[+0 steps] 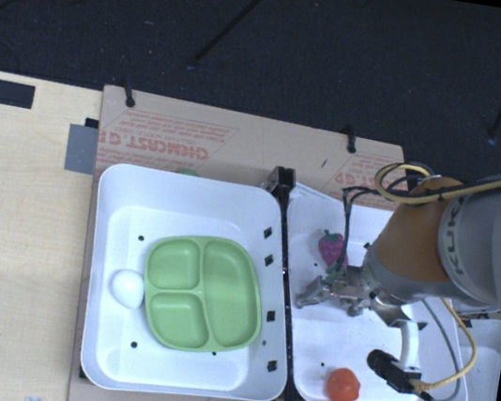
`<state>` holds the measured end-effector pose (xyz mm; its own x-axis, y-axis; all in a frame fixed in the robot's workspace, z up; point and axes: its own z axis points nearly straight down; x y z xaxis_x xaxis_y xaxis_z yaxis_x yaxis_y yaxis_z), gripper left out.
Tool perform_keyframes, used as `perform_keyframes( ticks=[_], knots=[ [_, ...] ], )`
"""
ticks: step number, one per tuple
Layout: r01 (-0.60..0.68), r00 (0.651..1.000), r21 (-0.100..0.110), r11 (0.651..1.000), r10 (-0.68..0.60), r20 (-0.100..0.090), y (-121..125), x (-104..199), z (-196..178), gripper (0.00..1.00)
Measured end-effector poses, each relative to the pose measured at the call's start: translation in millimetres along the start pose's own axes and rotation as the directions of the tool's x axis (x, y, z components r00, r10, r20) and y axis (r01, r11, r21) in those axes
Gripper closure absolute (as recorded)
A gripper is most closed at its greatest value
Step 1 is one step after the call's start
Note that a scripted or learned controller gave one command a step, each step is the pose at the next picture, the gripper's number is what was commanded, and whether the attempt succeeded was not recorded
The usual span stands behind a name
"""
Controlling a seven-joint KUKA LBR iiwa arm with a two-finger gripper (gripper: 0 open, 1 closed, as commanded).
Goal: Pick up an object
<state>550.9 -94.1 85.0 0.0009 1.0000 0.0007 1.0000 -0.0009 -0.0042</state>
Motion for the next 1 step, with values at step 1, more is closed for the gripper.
perform_keyframes(
  ticks=[1],
  knots=[
    [-0.005, 1.0, 0.0, 1.0, 0.005, -0.001, 0.3, -1.5, -13.0, 1.0]
  ],
)
